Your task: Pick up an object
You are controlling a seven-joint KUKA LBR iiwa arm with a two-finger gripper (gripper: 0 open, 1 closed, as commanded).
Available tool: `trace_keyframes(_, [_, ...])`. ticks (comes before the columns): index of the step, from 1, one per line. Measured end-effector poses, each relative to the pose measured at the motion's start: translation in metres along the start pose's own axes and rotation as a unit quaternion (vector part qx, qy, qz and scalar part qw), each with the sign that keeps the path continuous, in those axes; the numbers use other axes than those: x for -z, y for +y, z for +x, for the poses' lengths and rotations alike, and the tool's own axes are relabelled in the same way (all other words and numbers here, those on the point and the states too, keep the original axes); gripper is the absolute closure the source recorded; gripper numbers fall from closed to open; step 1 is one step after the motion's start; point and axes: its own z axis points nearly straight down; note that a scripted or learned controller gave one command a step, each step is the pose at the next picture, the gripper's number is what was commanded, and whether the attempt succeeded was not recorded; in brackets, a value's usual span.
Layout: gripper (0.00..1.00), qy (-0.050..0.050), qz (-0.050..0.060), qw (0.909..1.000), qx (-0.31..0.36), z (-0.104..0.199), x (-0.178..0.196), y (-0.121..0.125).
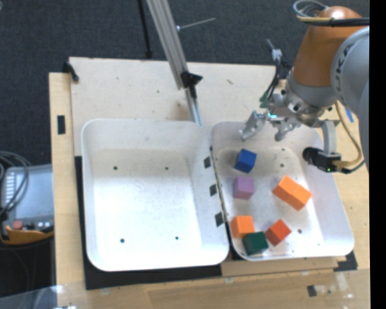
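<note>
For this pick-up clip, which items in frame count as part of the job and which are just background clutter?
Job: gripper, open above the right bin; blue cube, purple cube, large orange block, small orange cube, green cube, red-orange cube.

Lying about: left bin, metal pole, handheld device.

Two white bins (148, 192), three orange blocks (292, 192), one blue block (246, 160), one purple block (244, 187), one green block (255, 243)
</note>
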Motion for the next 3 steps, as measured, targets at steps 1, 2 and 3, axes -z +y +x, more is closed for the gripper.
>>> trace_keyframes(1, [0.0, 0.0, -0.001, 1.0, 0.0, 0.0, 0.001, 0.001])
trace_keyframes(2, [0.0, -0.001, 0.002, 1.0, -0.002, -0.001, -0.058, -0.008])
trace_keyframes(3, [0.0, -0.002, 0.001, 1.0, -0.003, -0.012, -0.108, -0.006])
